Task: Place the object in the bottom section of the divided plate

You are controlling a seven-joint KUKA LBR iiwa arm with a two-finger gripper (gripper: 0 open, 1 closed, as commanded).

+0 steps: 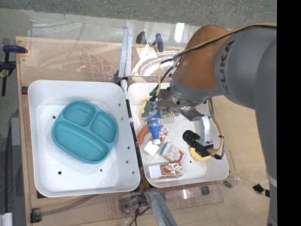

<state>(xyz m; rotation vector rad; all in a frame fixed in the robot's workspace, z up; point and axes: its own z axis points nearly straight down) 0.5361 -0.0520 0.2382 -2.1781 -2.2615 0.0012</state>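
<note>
1. Nearest, at the front of the right shallow white bin (221,169): flat brown-and-white packet (164,170), with a smaller printed packet (170,152) and a small white block (151,148) just behind.
2. Next, in the left shallow white bin (37,93): teal three-section plastic plate (84,131), lying flat.
3. Level with it in the right bin, well apart from the plate: blue-and-white plastic bottle (154,126), beside an orange sausage-shaped piece (142,134).
4. Farther back, over the bottle's far end: grey gripper (157,108). Open or closed, holding or not: cannot tell.
</note>
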